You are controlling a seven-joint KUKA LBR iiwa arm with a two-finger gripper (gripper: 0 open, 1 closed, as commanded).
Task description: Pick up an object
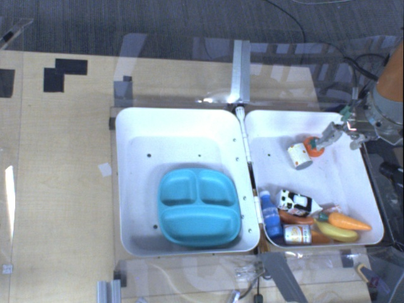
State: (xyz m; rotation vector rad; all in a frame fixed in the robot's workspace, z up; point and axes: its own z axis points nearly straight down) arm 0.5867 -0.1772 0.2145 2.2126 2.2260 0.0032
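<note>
1. Pale wood covers your desk (57, 188), with dark carpet behind it and two shallow white bins side by side; the left bin (136, 137) carries a blue divided plate (199, 207) lying flat toward its near side.
2. Your arm (388, 90) enters from the right, its orange band at the frame edge; the claw (329, 134) reaches over the far right part of the right bin (278, 131).
3. You can see one grey finger slanting down to the left, its tip at a small orange object (312, 146); whether that object is pinched between two fingers, or how far apart they stand, you cannot tell from this slant.
4. Just beside the orange object, touching or nearly so, a white cylinder (299, 156) lies tilted on the bin floor.
5. Along the near wall of the right bin you have a crowded row: a blue bottle (269, 214) by the divider; a black-and-white patterned item (295, 201); a small labelled can (297, 234); a yellow banana (338, 232); an orange carrot (348, 221) at the right end; these lie packed against one another, well apart from the claw.
</note>
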